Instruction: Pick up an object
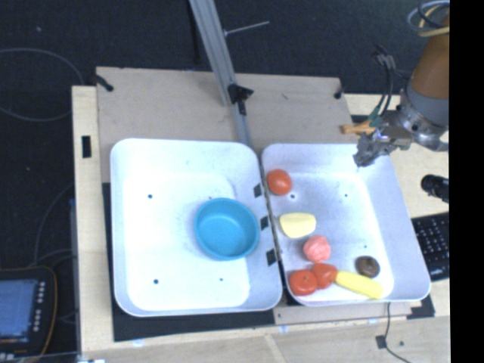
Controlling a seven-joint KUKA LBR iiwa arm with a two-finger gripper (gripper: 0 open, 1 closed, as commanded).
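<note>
On the table (91,203) the left bin (151,278) carries a single blue bowl (226,228), sitting toward that bin's right edge, a little below its middle. Just beside it, the right bin (393,225) holds the small pieces, most of them lined along its left edge: a red-orange round fruit (279,181) near the top left corner, a pale yellow piece (297,224) at mid edge, a pink lump (317,248) just below that, and two red pieces (311,278) touching each other near the bottom left corner. A yellow banana-like piece (358,284) lies along the bottom edge, with a small dark brown ball (367,265) just above it. Over the top right corner of the right bin hangs the end effector (368,155), with none of the pieces under it; I cannot tell how it is set.
</note>
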